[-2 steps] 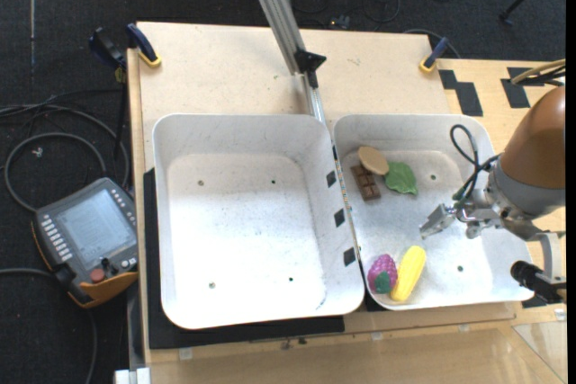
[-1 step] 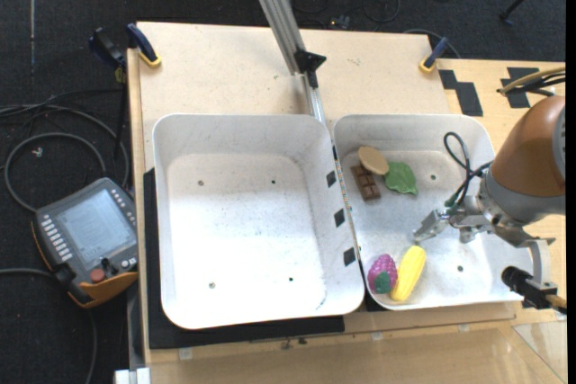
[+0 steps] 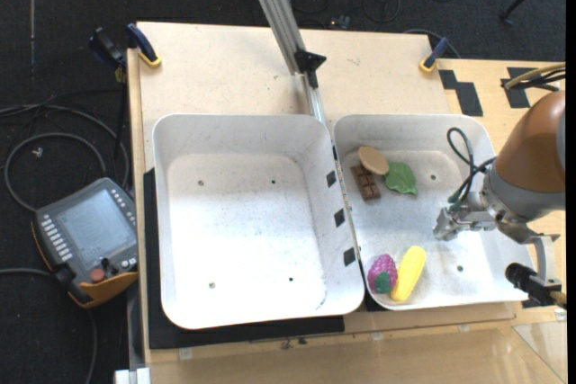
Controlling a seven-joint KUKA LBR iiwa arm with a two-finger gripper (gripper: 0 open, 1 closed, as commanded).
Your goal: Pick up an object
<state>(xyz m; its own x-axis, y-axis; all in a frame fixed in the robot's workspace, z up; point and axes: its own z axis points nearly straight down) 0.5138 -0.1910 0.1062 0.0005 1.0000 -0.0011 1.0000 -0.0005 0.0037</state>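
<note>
Gripper [image 3: 447, 225] over right bin [image 3: 481, 288], near corn [image 3: 409, 272].

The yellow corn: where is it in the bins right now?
The yellow corn lies near the front edge of the right bin, touching the purple grapes on its left, with the gripper apart, up to its right.

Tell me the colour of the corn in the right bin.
Yellow; the corn shows clearly in the camera view.

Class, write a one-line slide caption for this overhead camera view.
Gripper hovers inside the right bin, beside toy corn, grapes, chocolate, cookie and leaf.
</note>
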